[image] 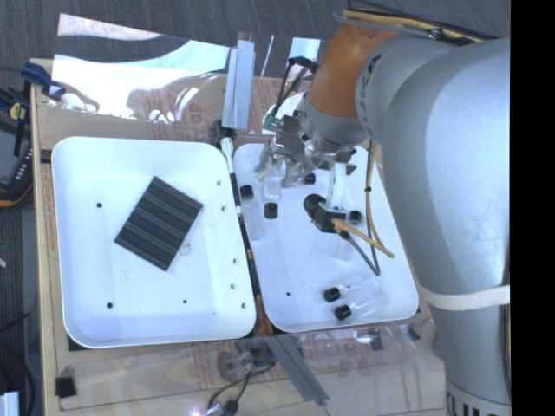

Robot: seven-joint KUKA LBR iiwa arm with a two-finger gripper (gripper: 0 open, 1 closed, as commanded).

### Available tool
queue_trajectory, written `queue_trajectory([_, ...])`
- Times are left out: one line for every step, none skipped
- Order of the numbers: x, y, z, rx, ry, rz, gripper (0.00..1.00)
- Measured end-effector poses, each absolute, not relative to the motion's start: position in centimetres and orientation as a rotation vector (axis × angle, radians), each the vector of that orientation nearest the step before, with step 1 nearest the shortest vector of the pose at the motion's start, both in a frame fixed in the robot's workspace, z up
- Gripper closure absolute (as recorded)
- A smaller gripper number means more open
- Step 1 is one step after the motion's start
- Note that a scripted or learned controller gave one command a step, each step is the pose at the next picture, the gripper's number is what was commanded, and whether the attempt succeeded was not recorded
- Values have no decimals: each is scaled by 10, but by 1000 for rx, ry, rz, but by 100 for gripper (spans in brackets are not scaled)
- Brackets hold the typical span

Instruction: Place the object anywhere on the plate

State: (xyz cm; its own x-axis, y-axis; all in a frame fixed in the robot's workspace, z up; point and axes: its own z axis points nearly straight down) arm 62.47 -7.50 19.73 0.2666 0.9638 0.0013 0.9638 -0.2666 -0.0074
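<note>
**Pick-up stage: claw lowered into the right bin**

A small clear vial with a black cap is seen near the far left corner of the right bin, just beside the claw. Whether the claw is wide or narrow cannot be told. A grasp appears to be under way; next, a lift and a carry across to the plate would be needed. The plate is a dark, ribbed, flat rectangle, laid askew in the middle of the glossy left bin.

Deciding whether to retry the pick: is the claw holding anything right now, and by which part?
Cannot be told. The claw is low over the far end of the right shallow white bin, among small clear bottles with black caps, and its tips are too cluttered to read.
</note>
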Motion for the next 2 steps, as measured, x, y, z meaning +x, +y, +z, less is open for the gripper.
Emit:
queue_trajectory([657,-20,336,-2891,-1225,1,100])
queue_trajectory([642,48,264,-3006,-896,13,100])
